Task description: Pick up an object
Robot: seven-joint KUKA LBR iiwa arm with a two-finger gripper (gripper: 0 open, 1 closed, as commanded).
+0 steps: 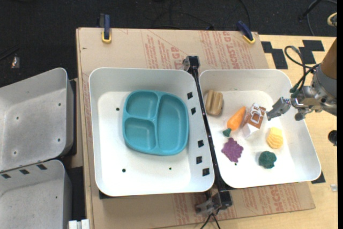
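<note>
Approach step: my gripper [282, 106] hangs over the right bin [305, 169], grip state unclear; next, descend onto the carton [255, 116].

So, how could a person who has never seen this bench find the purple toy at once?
Look in the right bin, not the left bin with the teal tray. The purple grape bunch lies near its front left, below the carrot. It is the one purple, bumpy piece there.
</note>
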